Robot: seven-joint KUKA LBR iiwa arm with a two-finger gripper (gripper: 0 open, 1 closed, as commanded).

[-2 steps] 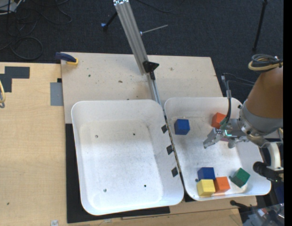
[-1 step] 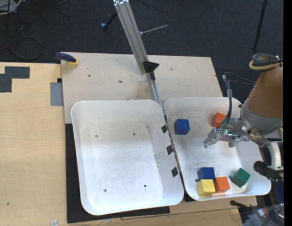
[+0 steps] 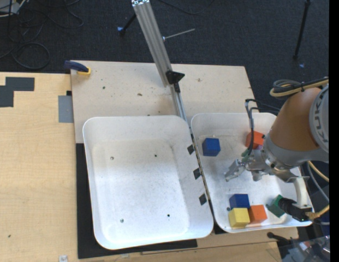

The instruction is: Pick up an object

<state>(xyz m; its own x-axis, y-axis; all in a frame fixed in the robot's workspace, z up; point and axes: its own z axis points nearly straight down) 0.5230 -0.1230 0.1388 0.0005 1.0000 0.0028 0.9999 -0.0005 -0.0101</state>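
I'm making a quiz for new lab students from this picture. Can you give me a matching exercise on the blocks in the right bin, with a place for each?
Things:
1. blue cube
2. yellow cube
3. red-orange block
4. green block

Places:
A. near the bin's front rim, touching a dark blue cube and an orange cube
B. alone in the bin's back-left part, by the divider
C. partly hidden behind the arm, near the back
D. front right corner, under the arm

Pairs: 1-B, 2-A, 3-C, 4-D
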